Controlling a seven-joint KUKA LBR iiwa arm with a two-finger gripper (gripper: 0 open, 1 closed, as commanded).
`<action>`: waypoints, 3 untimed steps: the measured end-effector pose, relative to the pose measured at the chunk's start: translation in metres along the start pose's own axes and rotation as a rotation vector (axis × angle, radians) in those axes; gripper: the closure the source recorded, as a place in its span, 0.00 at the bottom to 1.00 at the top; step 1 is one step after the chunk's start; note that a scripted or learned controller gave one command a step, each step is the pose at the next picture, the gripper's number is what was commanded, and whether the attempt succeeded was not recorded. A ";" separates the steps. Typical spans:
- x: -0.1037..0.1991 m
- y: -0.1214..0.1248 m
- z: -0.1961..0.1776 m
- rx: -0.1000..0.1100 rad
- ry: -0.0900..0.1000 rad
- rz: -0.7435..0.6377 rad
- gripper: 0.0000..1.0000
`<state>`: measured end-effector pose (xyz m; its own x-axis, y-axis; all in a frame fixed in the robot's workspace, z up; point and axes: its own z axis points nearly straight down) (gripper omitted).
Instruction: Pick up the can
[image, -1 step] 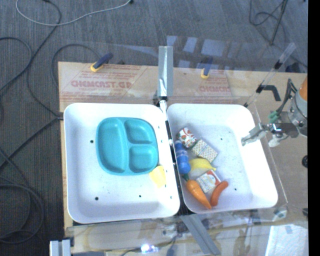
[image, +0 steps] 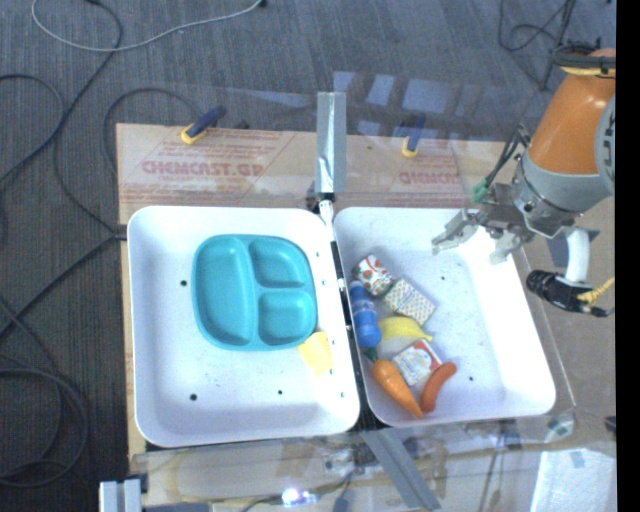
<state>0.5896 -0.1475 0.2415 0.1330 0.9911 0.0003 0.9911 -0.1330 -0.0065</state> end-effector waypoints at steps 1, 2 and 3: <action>0.092 0.043 0.029 0.000 -0.003 0.164 0.00; 0.051 -0.014 0.101 0.002 -0.001 0.057 0.00; 0.046 -0.009 0.146 -0.022 0.002 0.327 0.00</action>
<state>0.5861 -0.1002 0.0957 0.4446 0.8957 0.0035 0.8956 -0.4446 0.0152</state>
